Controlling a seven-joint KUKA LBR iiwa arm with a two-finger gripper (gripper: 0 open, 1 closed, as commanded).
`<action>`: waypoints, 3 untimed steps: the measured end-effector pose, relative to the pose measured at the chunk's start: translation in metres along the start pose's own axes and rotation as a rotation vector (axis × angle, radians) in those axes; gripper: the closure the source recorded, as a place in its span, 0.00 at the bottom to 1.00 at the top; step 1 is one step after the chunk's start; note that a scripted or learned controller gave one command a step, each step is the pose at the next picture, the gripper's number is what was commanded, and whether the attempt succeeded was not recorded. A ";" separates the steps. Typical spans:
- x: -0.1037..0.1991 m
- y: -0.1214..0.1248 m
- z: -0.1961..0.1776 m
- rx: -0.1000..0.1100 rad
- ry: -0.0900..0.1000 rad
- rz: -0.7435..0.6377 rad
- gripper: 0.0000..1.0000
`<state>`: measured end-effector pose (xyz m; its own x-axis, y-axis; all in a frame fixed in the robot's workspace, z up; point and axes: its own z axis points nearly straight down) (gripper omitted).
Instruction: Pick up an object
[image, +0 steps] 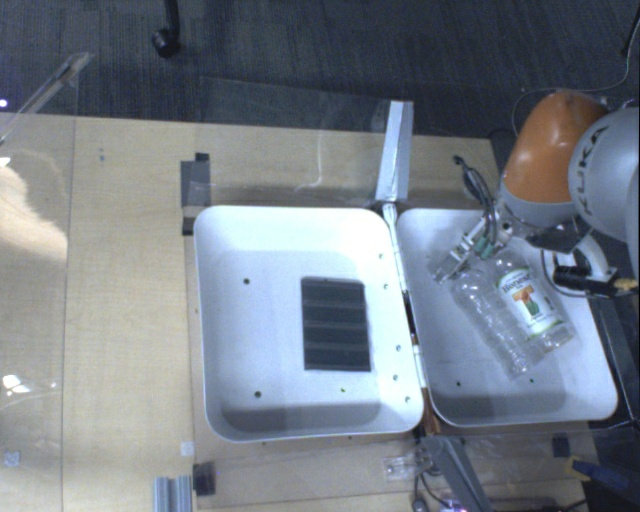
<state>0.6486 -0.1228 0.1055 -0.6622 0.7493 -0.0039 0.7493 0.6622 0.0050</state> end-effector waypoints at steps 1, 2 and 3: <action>0.004 0.020 0.015 0.021 0.006 0.007 0.00; -0.004 -0.006 0.017 -0.002 -0.003 0.214 0.00; -0.017 0.009 0.007 0.013 0.011 0.217 0.00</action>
<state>0.6664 -0.1294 0.0983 -0.4858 0.8741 0.0070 0.8740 0.4858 -0.0083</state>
